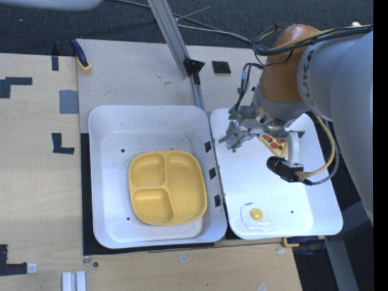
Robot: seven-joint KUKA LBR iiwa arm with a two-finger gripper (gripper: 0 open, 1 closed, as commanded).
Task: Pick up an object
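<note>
My gripper (236,136) hangs over the upper left part of the right bin (303,223), near the wall shared with the left bin. A pizza slice toy (273,142) lies just to its right, partly hidden under the wrist and apart from the gripper tip. A fried egg toy (255,214) rests near the right bin's front edge, well below the gripper. Nothing can be seen held in the gripper.
The left bin (109,132) holds a yellow divided plate (168,186). A slanted metal pole (176,35) ends at the bins' back edge. The arm's bulk and a black cable fitting (285,168) cover the right bin's upper right.
</note>
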